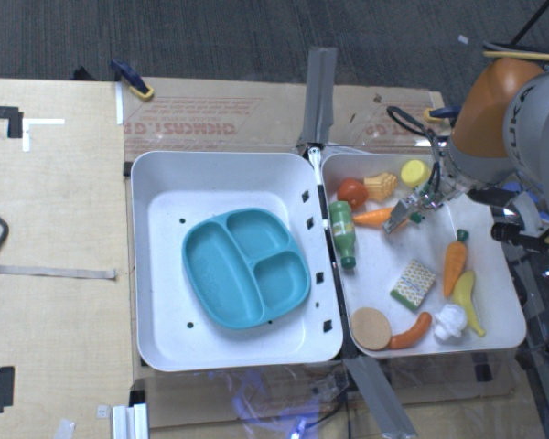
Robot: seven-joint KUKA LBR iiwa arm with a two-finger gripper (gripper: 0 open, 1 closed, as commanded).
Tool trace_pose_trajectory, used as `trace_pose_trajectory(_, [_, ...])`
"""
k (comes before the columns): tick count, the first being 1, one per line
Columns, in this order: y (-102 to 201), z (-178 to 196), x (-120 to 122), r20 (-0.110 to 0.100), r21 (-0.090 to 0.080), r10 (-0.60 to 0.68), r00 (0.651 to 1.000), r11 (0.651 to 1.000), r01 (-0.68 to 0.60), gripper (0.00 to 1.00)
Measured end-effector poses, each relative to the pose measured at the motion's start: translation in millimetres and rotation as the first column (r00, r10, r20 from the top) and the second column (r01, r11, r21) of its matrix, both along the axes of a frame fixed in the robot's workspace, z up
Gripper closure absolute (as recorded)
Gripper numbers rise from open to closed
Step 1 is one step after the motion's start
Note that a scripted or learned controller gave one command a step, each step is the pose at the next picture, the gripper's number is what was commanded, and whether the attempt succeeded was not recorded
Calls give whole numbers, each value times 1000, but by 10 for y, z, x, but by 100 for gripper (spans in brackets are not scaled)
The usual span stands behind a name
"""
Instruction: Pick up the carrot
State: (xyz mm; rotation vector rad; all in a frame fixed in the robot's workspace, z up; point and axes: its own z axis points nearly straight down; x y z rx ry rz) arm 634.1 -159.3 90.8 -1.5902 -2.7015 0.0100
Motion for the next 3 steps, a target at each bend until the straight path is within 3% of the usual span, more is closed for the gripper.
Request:
trace_pose_trajectory(1, [487, -13, 61, -4, -1, -117, 993, 993, 117, 0])
trace_pose_trajectory(2, [490, 91, 76, 1, -3, -112, 994, 994, 112, 100])
trace_pose_trajectory(3, [1354, 1019, 256, 12, 0, 31, 999, 1000, -31, 100])
